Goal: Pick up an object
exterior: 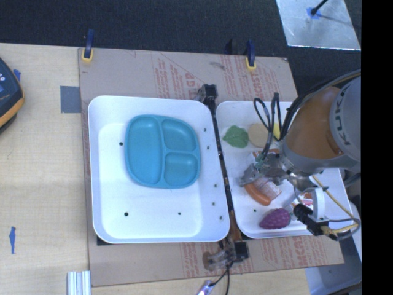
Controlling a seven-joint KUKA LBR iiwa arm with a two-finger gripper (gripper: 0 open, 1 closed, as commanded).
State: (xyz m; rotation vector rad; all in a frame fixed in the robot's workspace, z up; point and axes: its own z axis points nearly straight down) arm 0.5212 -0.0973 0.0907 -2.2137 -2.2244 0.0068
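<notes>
**Gripper low in the crowded right bin**

Gripper sits over the carrot near the right bin inner wall; finger state I cannot tell. Inside: 1 carrot, 1 green leaf, 1 purple grapes. The left bin holds 1 blue plate, with free floor around.

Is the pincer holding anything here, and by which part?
Cannot be told. The pincer is down in the right bin over the orange carrot-like toy, but no object visibly sits between its tips.
</notes>
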